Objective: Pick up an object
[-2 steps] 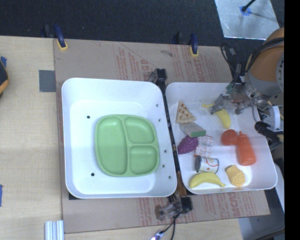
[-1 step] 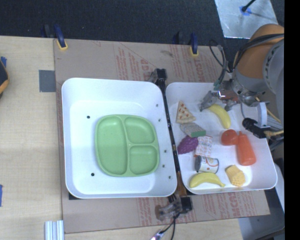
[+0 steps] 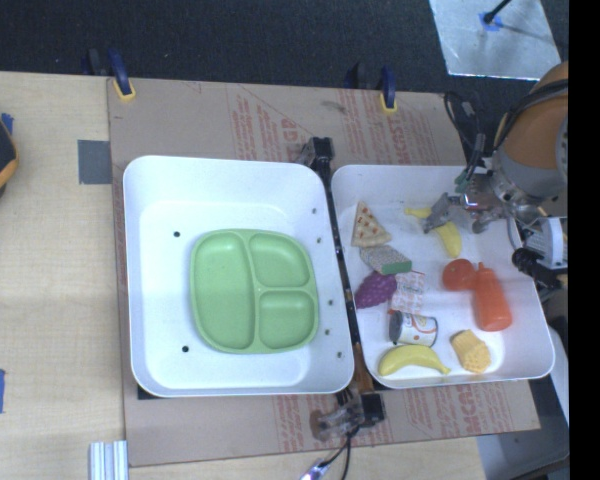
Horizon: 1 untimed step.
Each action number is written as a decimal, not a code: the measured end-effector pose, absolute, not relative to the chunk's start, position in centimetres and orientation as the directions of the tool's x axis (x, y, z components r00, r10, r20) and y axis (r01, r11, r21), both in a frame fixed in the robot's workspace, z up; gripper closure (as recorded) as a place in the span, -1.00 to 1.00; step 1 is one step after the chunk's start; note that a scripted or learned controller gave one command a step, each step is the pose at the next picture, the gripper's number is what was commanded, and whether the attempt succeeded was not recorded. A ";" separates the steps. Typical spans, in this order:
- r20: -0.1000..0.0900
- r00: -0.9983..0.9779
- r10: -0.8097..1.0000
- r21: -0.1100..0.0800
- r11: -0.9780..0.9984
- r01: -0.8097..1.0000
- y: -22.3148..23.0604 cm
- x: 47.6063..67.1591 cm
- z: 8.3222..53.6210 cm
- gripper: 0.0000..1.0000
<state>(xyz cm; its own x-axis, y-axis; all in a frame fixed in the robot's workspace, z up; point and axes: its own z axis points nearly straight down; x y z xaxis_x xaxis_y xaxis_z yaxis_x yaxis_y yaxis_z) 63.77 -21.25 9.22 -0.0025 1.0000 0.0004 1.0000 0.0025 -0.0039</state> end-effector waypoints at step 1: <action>0.000 -0.005 1.000 -0.001 0.005 1.000 -18.4 65.7 9.2 -1.00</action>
